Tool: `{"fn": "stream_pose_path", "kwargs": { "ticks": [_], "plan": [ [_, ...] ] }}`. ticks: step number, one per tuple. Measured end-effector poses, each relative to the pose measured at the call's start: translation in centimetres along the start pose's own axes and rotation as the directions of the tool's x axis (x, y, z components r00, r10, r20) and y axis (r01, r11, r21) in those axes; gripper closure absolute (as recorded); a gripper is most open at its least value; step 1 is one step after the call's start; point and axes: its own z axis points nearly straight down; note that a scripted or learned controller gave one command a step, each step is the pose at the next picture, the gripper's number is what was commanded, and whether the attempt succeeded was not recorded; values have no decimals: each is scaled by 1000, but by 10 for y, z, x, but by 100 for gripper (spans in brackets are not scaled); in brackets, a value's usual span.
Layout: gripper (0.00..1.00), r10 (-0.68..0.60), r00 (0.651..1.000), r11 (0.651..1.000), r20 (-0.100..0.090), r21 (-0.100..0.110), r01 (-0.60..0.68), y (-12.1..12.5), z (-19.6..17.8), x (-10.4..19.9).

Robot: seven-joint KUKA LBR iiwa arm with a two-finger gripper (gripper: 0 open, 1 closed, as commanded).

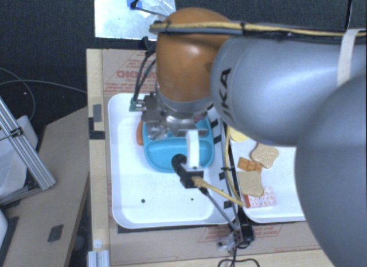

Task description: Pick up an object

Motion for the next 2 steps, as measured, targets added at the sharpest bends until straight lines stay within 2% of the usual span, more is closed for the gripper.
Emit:
{"fn": "stream_pose_path", "kwargs": {
  "ticks": [1,2],
  "plan": [
    [100,4,1000,1000,0,1,-4,-49,-4,-14],
    [100,-1,1000,1000,-10,-20,1,-46,-190,-8]
  ]
}}
